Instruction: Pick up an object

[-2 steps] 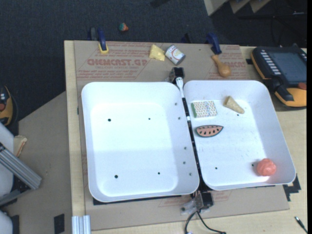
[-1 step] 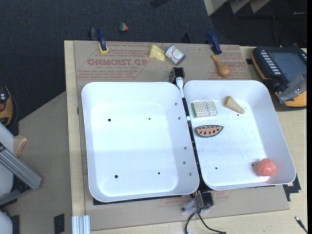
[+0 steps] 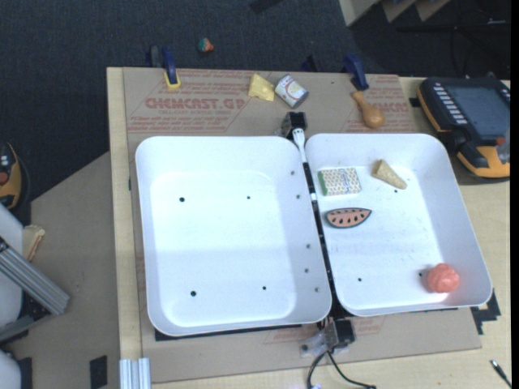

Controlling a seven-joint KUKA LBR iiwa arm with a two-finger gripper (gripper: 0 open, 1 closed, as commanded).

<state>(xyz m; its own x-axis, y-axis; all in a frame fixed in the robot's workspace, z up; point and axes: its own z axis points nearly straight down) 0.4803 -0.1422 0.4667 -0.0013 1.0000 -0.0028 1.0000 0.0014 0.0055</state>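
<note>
Nearest to the side where the arm comes in, the pink ball [image 3: 442,278] lies in the right bin [image 3: 464,209]; the watermelon slice [image 3: 348,217] (long axis left-right) lies farther in. Whether the gripper is open or closed, I cannot tell.

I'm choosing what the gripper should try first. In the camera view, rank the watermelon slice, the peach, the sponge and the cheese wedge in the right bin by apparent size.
1. Watermelon slice
2. Sponge, nearly the same
3. Peach
4. Cheese wedge
</note>
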